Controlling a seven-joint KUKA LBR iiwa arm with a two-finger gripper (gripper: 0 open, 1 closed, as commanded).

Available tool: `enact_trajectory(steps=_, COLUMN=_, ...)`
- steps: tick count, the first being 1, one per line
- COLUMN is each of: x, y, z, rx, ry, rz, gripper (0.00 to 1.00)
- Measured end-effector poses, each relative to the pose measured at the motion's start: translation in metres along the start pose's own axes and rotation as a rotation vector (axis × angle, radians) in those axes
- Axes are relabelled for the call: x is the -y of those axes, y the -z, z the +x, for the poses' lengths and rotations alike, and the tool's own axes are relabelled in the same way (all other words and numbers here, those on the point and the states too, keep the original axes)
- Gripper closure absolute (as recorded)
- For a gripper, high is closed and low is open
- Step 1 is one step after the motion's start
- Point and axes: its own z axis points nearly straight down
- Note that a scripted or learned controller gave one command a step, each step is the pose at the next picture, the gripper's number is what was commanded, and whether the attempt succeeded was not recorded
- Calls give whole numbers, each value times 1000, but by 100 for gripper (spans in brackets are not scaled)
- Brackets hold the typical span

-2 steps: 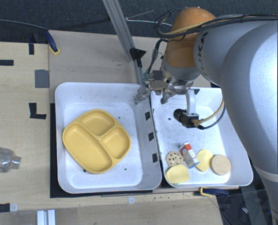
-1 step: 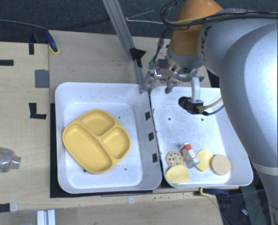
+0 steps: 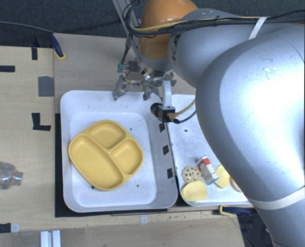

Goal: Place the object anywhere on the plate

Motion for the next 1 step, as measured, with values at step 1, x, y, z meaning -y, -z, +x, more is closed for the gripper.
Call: enact_trajectory(steps=1, x=0, y=11, z=-5, rx=4, ry=-5, rz=0, gripper=100)
